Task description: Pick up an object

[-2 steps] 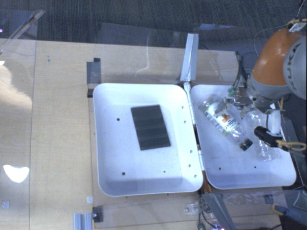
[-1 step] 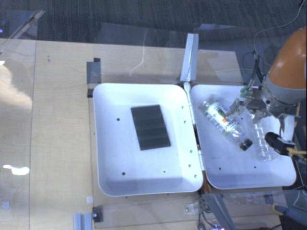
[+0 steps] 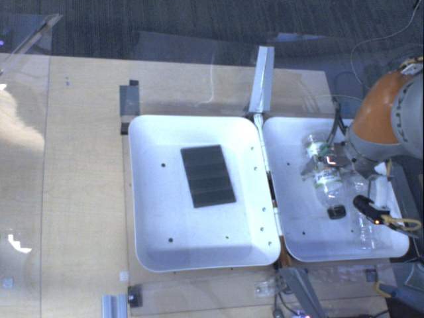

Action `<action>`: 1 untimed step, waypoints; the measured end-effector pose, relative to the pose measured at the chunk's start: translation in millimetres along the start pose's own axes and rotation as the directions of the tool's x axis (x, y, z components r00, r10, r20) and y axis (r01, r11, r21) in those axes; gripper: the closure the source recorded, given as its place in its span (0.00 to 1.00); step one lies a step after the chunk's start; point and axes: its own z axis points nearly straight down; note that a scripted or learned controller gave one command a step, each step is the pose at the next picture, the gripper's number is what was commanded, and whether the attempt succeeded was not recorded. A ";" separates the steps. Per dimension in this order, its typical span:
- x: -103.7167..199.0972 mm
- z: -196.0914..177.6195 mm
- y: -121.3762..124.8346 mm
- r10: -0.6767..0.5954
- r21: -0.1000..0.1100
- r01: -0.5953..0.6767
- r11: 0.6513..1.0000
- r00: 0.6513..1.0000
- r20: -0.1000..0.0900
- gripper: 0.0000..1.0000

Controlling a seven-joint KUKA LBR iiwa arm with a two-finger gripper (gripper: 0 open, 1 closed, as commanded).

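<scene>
Right bin (image 3: 291,237): clear plastic bottle (image 3: 326,177), lying near the bin's middle, directly under the pincer (image 3: 329,156). Small black cap-like piece (image 3: 337,211) just nearer; a second clear item (image 3: 366,234) toward the near right corner, too faint to name. Left bin (image 3: 152,197): flat dark ribbed slab (image 3: 208,175), centred.

Pincer: low over the bottle; its opening and any hold cannot be told.

Handling, judged: bottle light, thin-walled, slippery, apt to roll and to crumple under pressure. Best taken across the body's middle, squarely, with modest squeeze.
</scene>
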 end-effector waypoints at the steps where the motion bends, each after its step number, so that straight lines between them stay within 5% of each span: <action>1: 1.1 -10.5 1.4 -0.001 -0.004 0.001 1.000 1.000 0.001 1.00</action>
